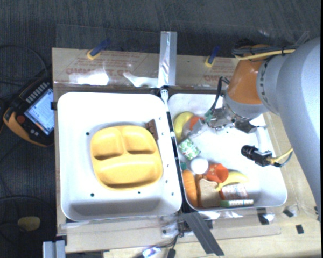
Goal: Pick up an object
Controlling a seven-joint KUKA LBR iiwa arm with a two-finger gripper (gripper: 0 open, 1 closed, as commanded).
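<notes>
Seen from above, the grey arm point(296, 85) reaches in from the right over the right-hand bin point(269, 192), its end effector point(222, 118) low near the bin's far left corner; whether it is open or closed cannot be told. Just beside it lie a banana point(181, 122) and a green-labelled packet point(188, 148). Toward the near edge sit a white ball point(199, 166), a carrot point(189, 184) and a bread slice point(208, 191). The left-hand bin point(75, 198) on the worktop point(70, 63) holds a yellow divided tray point(126, 156).
</notes>
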